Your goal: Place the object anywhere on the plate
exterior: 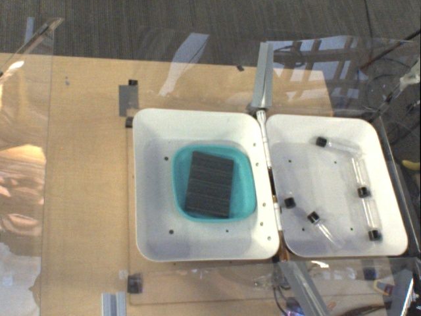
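on the near side of a dark, finely ribbed carpet [164, 12] stands a pale wooden bench [79, 176], its top smooth and matt with a faint grain. clear panels [26, 143] stand about it, and they catch soft glare and pale reflections, strongest at the left edge and over the far right corner.

two shallow white bins sit side by side on the wood, touching along their inner rims. both are squarish with rounded corners and look like smooth moulded plastic. a grey metal bar [262, 78] runs from the far side to the seam between them. small dark brackets [128, 97] sit on the wood by the left bin's far left and near left corners.

the left bin [151, 229] holds a teal plate [245, 196], a rounded square with a raised glossy rim, lying flat about the middle of the bin floor. the block [209, 184] lies flat on the plate, well inside its rim. it is a dark grey rectangle, matt, crossed by fine ridges, its long side running near to far and turned slightly off the plate's edges.

the right bin [388, 239] holds several clear tubes [360, 176] with black caps, scattered loosely along its far and right sides, with a couple more towards the near left.
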Controlling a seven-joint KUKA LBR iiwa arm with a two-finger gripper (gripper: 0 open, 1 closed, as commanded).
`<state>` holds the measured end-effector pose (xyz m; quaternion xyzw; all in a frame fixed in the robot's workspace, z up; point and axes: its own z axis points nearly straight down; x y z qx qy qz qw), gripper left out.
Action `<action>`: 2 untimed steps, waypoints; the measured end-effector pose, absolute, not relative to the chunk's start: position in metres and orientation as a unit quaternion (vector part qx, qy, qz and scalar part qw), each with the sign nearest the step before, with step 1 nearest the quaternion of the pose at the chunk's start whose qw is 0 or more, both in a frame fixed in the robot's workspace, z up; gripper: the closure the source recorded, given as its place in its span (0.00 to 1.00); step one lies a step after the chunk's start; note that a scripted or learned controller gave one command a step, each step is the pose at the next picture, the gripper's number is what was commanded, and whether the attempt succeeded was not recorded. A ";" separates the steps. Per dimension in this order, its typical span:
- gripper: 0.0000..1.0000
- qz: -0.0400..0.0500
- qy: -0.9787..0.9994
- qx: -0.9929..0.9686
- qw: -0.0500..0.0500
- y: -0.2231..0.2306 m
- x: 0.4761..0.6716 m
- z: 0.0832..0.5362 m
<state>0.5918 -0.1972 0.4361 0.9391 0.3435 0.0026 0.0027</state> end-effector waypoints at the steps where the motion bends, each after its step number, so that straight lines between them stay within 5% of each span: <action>1: 0.00 0.003 0.277 0.961 0.002 -0.200 0.551 0.436; 2: 0.00 0.003 0.203 0.979 0.002 -0.206 0.488 0.428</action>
